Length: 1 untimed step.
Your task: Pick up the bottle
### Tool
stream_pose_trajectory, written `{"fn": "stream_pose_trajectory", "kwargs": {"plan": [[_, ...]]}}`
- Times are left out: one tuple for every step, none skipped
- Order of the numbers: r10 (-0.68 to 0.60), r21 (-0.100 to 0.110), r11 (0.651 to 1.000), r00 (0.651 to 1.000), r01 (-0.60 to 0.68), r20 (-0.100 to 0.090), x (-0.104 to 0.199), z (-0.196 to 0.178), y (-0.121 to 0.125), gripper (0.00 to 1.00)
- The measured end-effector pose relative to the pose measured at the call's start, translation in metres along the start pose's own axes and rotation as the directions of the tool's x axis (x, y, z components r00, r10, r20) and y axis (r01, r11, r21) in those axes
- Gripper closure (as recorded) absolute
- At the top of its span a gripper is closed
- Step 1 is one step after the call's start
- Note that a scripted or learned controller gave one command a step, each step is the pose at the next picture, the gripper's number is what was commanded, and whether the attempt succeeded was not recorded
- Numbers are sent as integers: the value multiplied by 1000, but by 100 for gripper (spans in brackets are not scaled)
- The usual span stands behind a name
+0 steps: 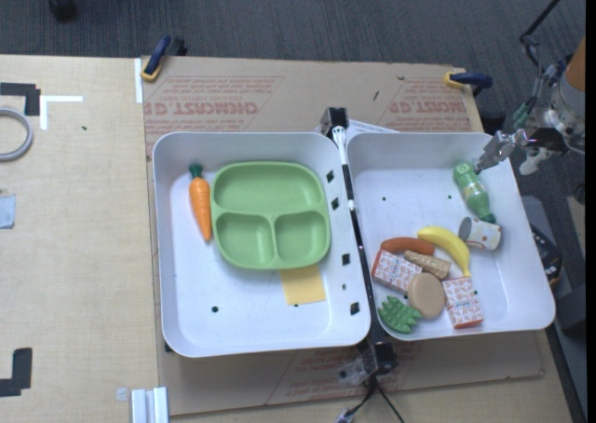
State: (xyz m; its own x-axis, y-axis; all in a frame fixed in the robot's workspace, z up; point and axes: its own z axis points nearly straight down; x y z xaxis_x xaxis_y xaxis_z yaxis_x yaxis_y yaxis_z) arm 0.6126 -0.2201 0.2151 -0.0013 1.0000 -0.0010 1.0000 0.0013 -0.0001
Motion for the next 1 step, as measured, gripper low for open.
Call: {"fn": "stream_pose_trajectory", "kwargs": {"plan": [[-3, -1, 1000, 1000, 3, 1, 0, -10, 1, 100]]}}
